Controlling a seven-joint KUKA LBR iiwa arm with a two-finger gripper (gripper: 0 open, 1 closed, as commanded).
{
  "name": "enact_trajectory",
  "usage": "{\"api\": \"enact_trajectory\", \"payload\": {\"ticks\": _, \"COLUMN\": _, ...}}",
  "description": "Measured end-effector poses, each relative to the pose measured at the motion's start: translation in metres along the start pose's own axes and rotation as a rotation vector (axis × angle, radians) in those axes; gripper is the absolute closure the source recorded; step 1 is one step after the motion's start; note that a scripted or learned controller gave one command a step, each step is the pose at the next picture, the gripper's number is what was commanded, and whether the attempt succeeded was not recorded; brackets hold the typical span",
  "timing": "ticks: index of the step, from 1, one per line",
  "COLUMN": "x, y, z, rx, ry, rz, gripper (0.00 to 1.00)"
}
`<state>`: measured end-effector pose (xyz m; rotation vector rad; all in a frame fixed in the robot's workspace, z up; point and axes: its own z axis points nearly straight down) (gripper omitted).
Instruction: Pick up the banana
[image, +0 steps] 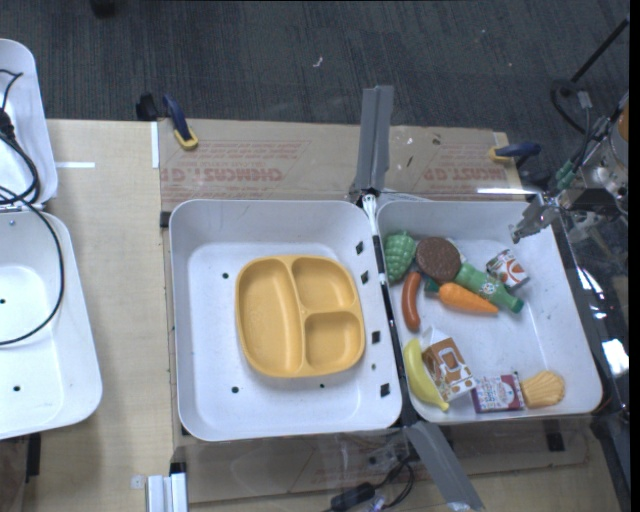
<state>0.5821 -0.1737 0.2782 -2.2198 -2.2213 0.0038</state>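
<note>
The yellow banana (421, 376) lies in the front left corner of the right bin (560, 330), along the bin's left wall. A brown and white packet (448, 367) lies against its right side and covers part of it. My gripper (530, 222) hangs over the far right corner of the right bin, well away from the banana, with nothing seen in it. The arm comes in from the upper right.
The right bin also holds a green vegetable (400, 255), a brown disc (437, 258), a sausage (411, 300), a carrot (468, 298), a small carton (506, 268), a pink box (497, 393) and a yellow wafer (545, 388). A yellow divided plate (300, 315) sits in the left bin.
</note>
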Motion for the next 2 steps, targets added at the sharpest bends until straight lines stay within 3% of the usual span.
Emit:
{"api": "enact_trajectory", "payload": {"ticks": 1, "x": 0.064, "y": -0.064, "z": 0.176, "rx": 0.001, "ry": 0.001, "rz": 0.074, "gripper": 0.00}}
{"api": "enact_trajectory", "payload": {"ticks": 2, "x": 0.116, "y": -0.100, "z": 0.088, "rx": -0.001, "ry": 0.000, "rz": -0.064, "gripper": 0.00}}
